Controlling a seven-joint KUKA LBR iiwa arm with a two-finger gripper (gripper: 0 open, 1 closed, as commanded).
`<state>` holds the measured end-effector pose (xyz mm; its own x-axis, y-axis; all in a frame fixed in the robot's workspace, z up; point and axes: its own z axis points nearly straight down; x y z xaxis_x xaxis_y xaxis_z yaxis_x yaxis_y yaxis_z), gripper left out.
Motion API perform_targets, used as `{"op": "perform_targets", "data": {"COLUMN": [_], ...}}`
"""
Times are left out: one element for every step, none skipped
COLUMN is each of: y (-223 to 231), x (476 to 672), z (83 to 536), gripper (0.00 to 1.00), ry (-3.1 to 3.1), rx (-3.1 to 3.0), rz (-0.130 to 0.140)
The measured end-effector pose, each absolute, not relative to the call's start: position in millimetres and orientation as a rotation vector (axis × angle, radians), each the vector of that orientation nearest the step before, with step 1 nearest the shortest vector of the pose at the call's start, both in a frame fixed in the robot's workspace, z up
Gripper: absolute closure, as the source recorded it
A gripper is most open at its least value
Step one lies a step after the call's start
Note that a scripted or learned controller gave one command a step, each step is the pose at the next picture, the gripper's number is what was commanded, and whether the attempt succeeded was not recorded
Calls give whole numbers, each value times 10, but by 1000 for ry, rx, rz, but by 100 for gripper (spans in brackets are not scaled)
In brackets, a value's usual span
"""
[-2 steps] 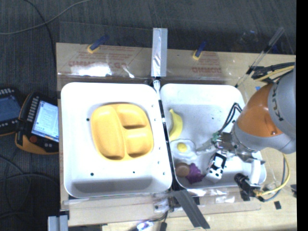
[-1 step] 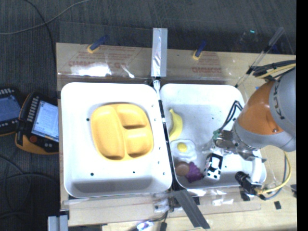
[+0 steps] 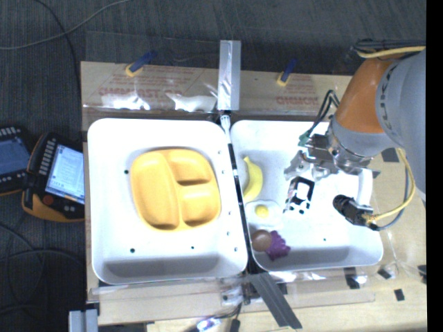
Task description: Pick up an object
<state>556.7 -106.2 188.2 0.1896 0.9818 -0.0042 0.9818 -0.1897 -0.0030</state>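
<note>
The gripper (image 3: 299,197) hangs with fingers apart and empty over the right bin (image 3: 346,254). Against that bin's left wall lies a banana (image 3: 253,177), likely light, smooth and curved; its thick middle seems the surest hold.

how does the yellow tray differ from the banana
The tray lies in the left bin; the banana lies in the right bin, against its left wall. The tray is far bigger, with compartments; the banana is a small curved piece. Both are yellow.
</note>
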Motion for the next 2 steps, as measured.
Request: {"op": "perform_targets", "data": {"y": [-851,-921], "x": [5644,5652], "z": [1959,2293], "gripper": [100,100], "ry": [2116,2353], "rx": [2322,2080], "rz": [-10,-7]}}
